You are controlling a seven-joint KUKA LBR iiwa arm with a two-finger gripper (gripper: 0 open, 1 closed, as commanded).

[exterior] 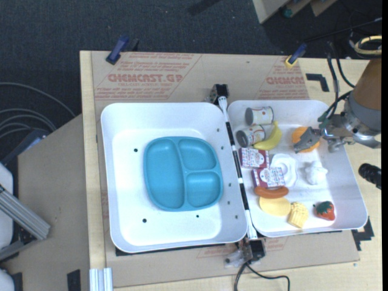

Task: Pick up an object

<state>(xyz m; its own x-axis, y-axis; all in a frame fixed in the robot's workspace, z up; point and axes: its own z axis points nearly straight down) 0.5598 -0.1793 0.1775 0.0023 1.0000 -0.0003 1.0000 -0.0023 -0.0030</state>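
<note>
The right white bin holds several toy foods. Near its far right lies an orange piece, and my gripper hangs right over its right side, low in the bin. The grey arm reaches in from the right edge. Beside the orange piece are a yellow banana and two small cans. Nearer the front lie a white lump, a red sausage, a yellow wedge, a waffle piece and a strawberry.
The left white bin holds a blue divided plate. Two red and white packets and a white round lid sit mid-bin on the right. Cables hang behind the right bin near the arm.
</note>
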